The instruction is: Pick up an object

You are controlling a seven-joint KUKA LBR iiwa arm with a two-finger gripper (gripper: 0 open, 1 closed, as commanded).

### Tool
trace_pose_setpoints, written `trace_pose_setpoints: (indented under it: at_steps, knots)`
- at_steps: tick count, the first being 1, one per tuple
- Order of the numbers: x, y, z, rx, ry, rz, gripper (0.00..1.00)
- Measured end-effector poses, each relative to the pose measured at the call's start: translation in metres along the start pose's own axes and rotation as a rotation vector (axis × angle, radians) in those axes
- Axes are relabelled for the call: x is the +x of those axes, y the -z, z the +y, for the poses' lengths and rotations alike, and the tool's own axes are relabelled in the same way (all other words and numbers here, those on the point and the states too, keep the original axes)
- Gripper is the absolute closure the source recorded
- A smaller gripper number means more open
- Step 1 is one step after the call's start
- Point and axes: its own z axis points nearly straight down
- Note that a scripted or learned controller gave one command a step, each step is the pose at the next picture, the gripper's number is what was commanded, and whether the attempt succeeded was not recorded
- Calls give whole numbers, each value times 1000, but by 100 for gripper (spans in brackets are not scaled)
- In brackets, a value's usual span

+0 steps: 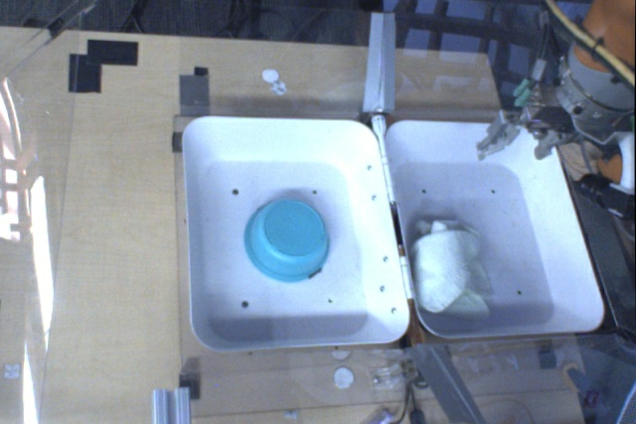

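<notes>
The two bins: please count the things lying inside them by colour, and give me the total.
Blue: 1, the blue bowl upside down in the left bin.
White: 1, the crumpled white cloth in the right bin.
Total: 2.

Two white bins (204, 213) — one blue bowl (287, 239), one cloth (445, 268) (white).

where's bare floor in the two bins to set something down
Left bin: free all round the blue bowl, widest along the far wall. Right bin: far half bare under the gripper; the near-left corner is crowded by the white cloth.
</notes>
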Motion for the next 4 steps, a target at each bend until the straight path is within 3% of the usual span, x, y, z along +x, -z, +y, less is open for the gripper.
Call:
trace_pose_setpoints:
  at_steps: [1, 2, 3, 4]
  knots:
    - [25, -181, 21, -4, 184, 0, 0]
    - [26, -170, 23, -9, 186, -1, 100]
    - [36, -42, 56, -6, 324, -2, 100]
    - [36, -43, 56, -4, 324, -1, 0]
